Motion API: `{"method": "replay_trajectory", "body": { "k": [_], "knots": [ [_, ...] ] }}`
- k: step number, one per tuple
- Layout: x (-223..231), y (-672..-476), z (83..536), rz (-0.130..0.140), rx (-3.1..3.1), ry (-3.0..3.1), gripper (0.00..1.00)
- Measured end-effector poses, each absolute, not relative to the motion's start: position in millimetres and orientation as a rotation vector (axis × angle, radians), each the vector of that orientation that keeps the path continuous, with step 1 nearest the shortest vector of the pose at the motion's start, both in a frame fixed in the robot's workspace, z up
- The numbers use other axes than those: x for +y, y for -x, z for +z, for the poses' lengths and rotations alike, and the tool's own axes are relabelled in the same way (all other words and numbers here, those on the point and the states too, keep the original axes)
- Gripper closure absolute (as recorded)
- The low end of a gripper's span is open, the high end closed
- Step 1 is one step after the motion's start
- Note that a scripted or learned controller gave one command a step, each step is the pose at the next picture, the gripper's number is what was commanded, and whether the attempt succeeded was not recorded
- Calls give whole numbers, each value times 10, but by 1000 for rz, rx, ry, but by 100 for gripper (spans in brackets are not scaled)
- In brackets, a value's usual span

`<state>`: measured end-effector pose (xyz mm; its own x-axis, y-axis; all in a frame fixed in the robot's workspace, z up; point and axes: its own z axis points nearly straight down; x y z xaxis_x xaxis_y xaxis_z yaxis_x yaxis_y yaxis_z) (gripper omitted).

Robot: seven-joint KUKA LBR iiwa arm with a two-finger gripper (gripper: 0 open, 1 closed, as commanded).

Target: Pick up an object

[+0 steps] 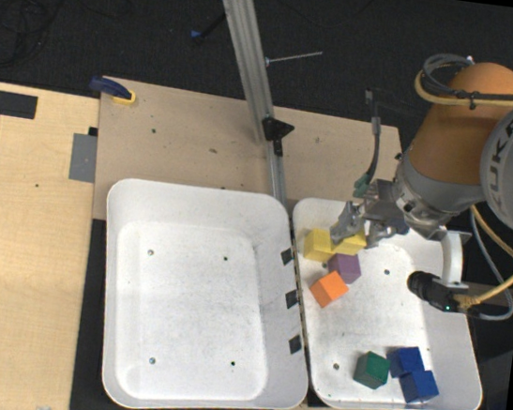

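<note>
The yellow block (pixel 320 245) lies at the right bin's (pixel 460 370) upper-left corner, with the purple block (pixel 349 266) and orange block (pixel 328 288) just beside it. The hand (pixel 352 224) sits low over it — seemingly set for a grasp. Whether the hand is released or clenched, I cannot tell.

The grey KUKA arm (pixel 477 155) reached in from three o'clock, its gripper (pixel 353 227) pointing down toward seven o'clock.

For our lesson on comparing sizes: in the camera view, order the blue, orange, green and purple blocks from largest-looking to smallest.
1. Blue block
2. Orange block and green block: alike, unranked
3. Purple block, partly hidden
</note>
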<state>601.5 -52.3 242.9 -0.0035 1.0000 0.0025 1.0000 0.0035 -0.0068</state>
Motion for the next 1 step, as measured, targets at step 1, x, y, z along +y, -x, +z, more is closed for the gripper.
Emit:
{"method": "replay_trajectory", "body": {
  "k": [1],
  "knots": [
    [-4,-5889,2297,5,-2220,2213,100]
  ]
}}
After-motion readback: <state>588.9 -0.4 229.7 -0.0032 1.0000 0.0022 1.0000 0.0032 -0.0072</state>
